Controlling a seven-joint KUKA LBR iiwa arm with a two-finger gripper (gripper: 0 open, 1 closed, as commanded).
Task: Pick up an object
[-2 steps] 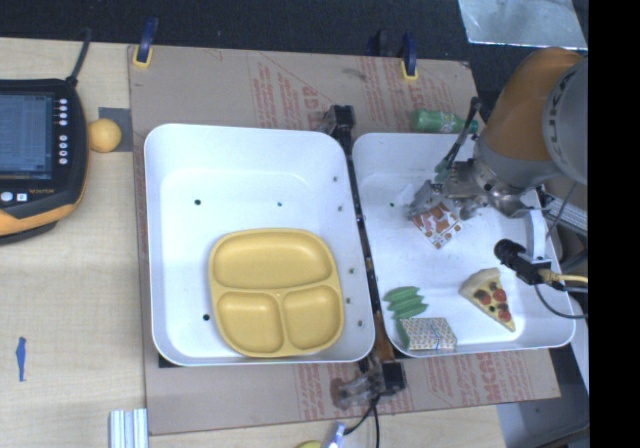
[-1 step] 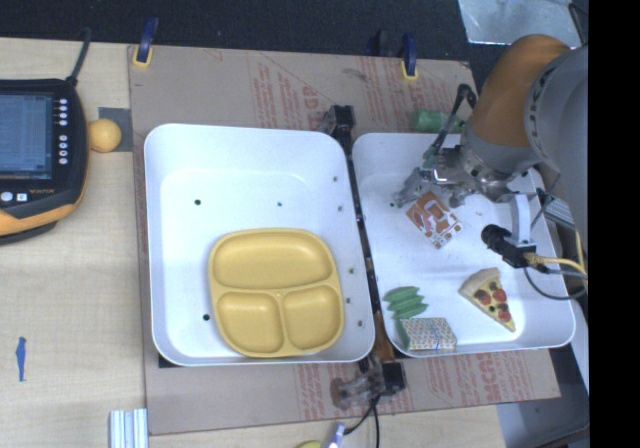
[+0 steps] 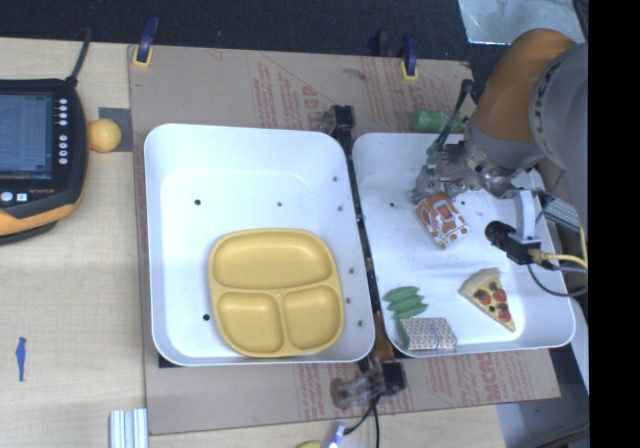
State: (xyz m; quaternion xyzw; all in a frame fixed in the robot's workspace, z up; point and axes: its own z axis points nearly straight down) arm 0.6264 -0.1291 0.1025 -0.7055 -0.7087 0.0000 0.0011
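Note:
In the right bin (image 3: 385, 161), my gripper (image 3: 437, 185) reaches down from the right, its tip right above a red and white patterned packet (image 3: 442, 219). The packet lies tilted on the bin floor, touching or just under the gripper tip. Further toward the front lie a pizza slice toy (image 3: 489, 298), a green pea pod (image 3: 404, 300) and a small speckled block (image 3: 429, 334). The arm's grey body and orange band (image 3: 515, 76) cover the bin's far right corner.
The left bin (image 3: 250, 166) holds a yellow divided plate (image 3: 275, 291). A teach pendant (image 3: 35, 156) and a yellow ball (image 3: 104, 134) sit on the bench at the left. A black cable part (image 3: 510, 241) hangs by the wrist. A green item (image 3: 430, 121) lies behind the right bin.

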